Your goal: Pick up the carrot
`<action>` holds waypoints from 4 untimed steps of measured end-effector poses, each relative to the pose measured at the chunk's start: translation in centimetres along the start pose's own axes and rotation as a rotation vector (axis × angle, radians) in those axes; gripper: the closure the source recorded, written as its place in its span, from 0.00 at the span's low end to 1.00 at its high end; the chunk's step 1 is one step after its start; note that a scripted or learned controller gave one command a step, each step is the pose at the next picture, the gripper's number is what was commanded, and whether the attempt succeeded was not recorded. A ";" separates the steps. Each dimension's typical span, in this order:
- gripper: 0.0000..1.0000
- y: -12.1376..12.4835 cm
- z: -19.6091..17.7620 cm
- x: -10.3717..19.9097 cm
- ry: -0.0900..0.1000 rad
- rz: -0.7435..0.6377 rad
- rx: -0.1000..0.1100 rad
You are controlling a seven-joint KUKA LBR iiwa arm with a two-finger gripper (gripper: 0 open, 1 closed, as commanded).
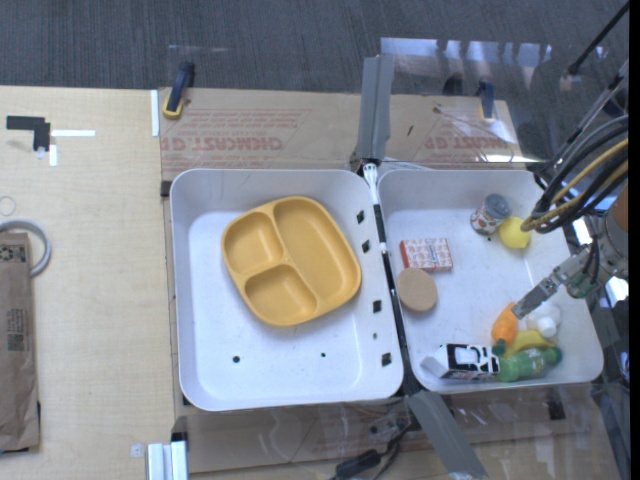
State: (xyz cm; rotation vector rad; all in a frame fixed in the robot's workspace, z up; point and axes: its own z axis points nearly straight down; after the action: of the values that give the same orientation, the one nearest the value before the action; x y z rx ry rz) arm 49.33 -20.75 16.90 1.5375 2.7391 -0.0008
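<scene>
Right bin [440, 193]: carrot [505, 324] crowded by banana [530, 341], green bottle [528, 363].

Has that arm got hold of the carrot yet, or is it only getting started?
Done so far: the arm has reached into the right bin, and its gripper sits right at the carrot. In hand: closing in on the carrot, which lies on the bin floor beside a banana and a green bottle. Left: gripping and lifting it; I cannot tell whether it has any grip.
</scene>
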 end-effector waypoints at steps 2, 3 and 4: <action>0.00 -1.3 7.7 0.1 0.012 0.623 -0.004; 0.00 1.3 7.8 5.2 0.001 0.515 0.002; 1.00 1.2 6.9 5.1 0.000 0.517 0.002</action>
State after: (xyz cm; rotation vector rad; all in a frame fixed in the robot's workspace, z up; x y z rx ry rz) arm 47.73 -15.74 9.99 2.1877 2.2555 -0.0032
